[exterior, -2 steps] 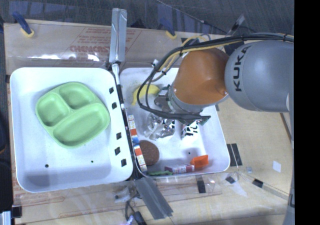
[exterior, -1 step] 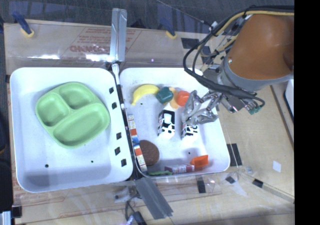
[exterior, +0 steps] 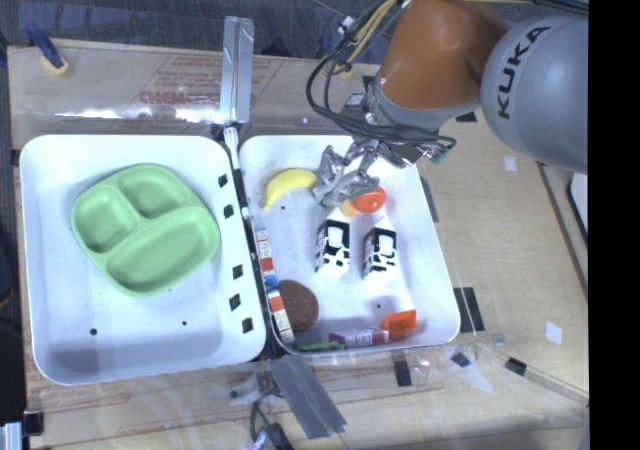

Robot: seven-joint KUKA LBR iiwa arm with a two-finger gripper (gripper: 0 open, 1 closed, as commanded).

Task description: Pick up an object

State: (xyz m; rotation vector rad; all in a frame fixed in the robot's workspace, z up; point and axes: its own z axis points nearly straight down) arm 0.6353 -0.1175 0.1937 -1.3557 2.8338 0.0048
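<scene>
Left bin [exterior: 40,238]: a green divided plate [exterior: 145,228] lies near its centre. Right bin [exterior: 440,288]: a yellow banana [exterior: 287,184] at upper left, an orange-red object [exterior: 366,202] just right of it, two black-and-white cartons [exterior: 333,245] [exterior: 379,251] side by side at mid-bin, and a brown round object [exterior: 296,304] at lower left. The hand [exterior: 343,178] sits low between banana and orange-red object; whether it is open or closed cannot be told. The arm [exterior: 520,88] enters from the right above the counter [exterior: 520,338].

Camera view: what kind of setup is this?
Likely a robot pick-test bench in a lab: a KUKA arm over two white bins, toys such as a banana in the right one, a green divided plate in the left, carpet behind.
</scene>
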